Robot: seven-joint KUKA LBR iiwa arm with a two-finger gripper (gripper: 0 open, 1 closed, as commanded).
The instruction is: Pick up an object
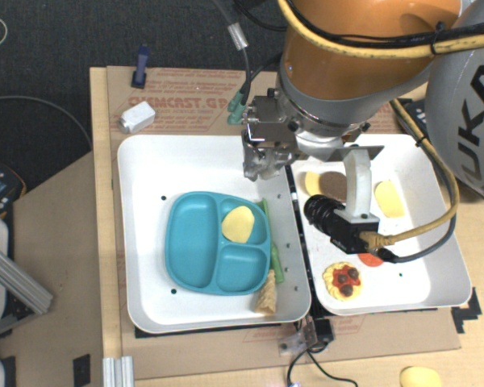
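Nothing is seen lifted yet: pincer (266, 166), state not discernible, is poised just beyond the blue tray (195, 248), grasp still outstanding.

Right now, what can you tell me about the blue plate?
The blue plate is a teal tray that looks like smooth plastic, with rounded corners and three compartments: a long one on the left and two smaller ones on the right. It lies flat in the left bin, near its right wall. A pale yellow piece sits in the upper right compartment; the other two hold nothing. A thin green stick lies along its right edge, and a tan scrap rests by its lower right corner.
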